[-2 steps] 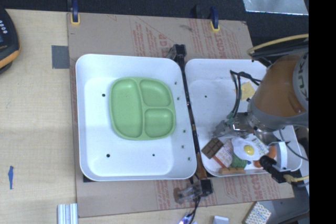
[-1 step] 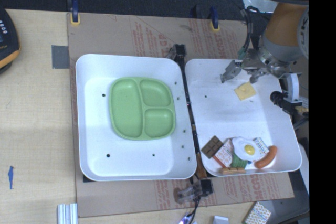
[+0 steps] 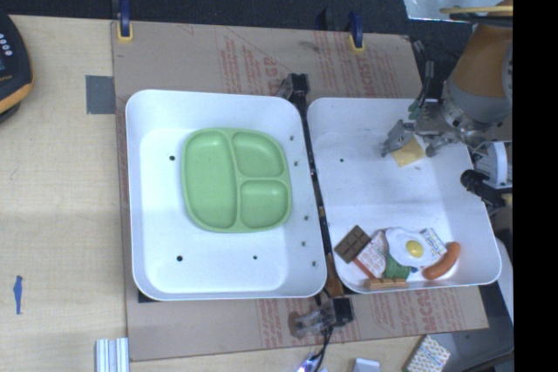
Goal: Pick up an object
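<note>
My gripper [image 3: 411, 144] is low in the right bin [image 3: 366, 187], near its far right side. Its two fingers stand apart, one on either side of a small pale-yellow wedge [image 3: 407, 156] that lies on the bin floor. The fingers [image 3: 390, 145] straddle the wedge without visibly pressing on it. The grey arm with its orange band [image 3: 479, 65] comes in from the right above it.
A green divided plate [image 3: 235, 179] lies in the left bin [image 3: 157, 257]. Along the right bin's near edge lie a brown chocolate piece [image 3: 351, 243], a fried egg [image 3: 411, 248], a sausage [image 3: 440, 261] and a red-and-white packet [image 3: 375, 255].
</note>
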